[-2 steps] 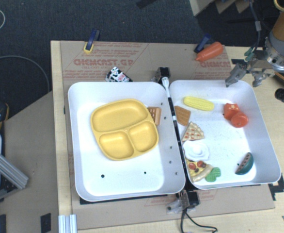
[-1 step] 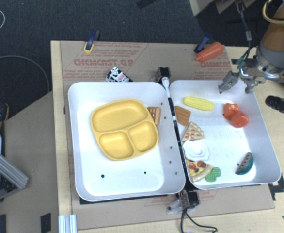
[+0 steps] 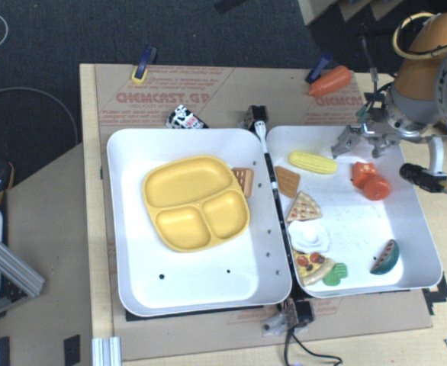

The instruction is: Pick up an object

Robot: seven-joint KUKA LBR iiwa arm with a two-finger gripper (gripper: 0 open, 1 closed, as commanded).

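Nearest the camera, at the front edge of the right bin (image 3: 429, 261), lie a pizza slice toy (image 3: 313, 266) with a green piece (image 3: 335, 273) touching it and, further right, a watermelon wedge (image 3: 384, 257). Behind these sit a fried egg (image 3: 312, 239), a triangular sandwich piece (image 3: 304, 207), a brown toast piece (image 3: 287, 180), a corn cob (image 3: 312, 162) and a red tomato-like object (image 3: 371, 181). The left bin (image 3: 124, 227) carries a yellow divided plate (image 3: 196, 202) with a waffle piece (image 3: 242, 179) touching its right rim. The gripper (image 3: 367, 139) hangs over the rear of the right bin, between corn cob and red object, fingers spread, nothing between them (contact with the bin floor cannot be judged). An orange carrot toy (image 3: 330, 81) lies on the counter (image 3: 208, 90) behind the bins.
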